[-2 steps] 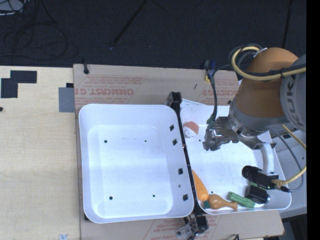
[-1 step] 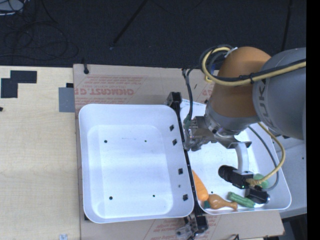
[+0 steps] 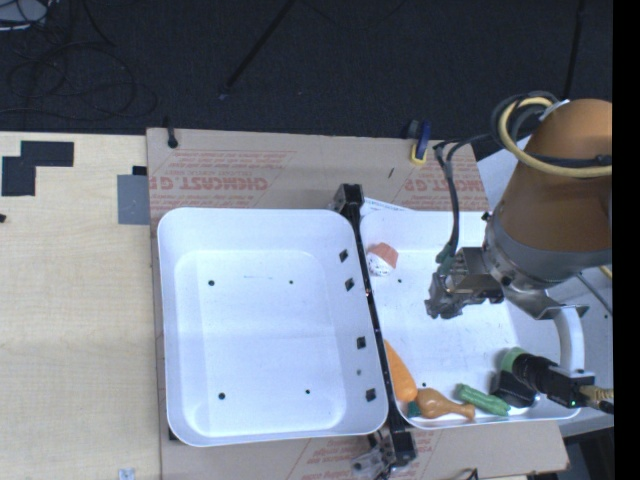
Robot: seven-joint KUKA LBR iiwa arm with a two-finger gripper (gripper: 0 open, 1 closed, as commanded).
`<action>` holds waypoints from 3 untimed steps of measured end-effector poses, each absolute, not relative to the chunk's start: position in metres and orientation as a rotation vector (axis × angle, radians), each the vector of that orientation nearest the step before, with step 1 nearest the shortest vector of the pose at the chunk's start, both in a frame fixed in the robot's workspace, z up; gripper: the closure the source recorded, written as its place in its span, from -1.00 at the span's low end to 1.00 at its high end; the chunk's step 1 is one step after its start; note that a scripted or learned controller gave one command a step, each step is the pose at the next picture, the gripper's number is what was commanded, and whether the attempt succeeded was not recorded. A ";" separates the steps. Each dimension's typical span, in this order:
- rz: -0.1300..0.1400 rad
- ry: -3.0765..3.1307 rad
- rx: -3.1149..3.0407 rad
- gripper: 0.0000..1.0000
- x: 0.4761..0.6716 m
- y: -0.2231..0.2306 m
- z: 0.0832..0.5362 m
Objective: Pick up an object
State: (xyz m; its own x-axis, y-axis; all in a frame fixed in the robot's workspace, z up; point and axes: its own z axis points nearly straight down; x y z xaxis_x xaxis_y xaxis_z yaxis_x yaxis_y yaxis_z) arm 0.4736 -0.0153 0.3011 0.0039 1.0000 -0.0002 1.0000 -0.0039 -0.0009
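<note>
Gripper point(image 3: 443, 298) hangs over the middle of the right white plastic bin point(image 3: 470, 343); open or closed, cannot tell. Nearest pick: small orange-and-white lump point(image 3: 381, 258), off toward the bin's left wall, far end.

A carrot point(image 3: 400, 372), gourd point(image 3: 441, 404) and marker point(image 3: 484, 400) line the right bin's point(image 3: 412, 318) near edge.

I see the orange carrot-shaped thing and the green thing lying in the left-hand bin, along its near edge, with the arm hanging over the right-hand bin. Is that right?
Not quite. In the camera view the orange carrot-shaped thing and the green thing lie in the right-hand bin, along its near edge, not the left-hand one. The arm does hang over that bin.
</note>
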 end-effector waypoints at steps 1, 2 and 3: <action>0.002 -2.223 -2.218 1.00 0.501 0.020 0.326; 0.009 -2.221 -2.215 1.00 0.505 0.055 0.290; 0.002 -2.223 -2.217 1.00 0.475 0.078 0.321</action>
State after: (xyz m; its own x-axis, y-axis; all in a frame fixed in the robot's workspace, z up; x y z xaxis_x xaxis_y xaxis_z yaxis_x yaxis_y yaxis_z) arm 0.4746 0.0784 0.3214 -0.0031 1.0000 0.0007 1.0000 0.0031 -0.0022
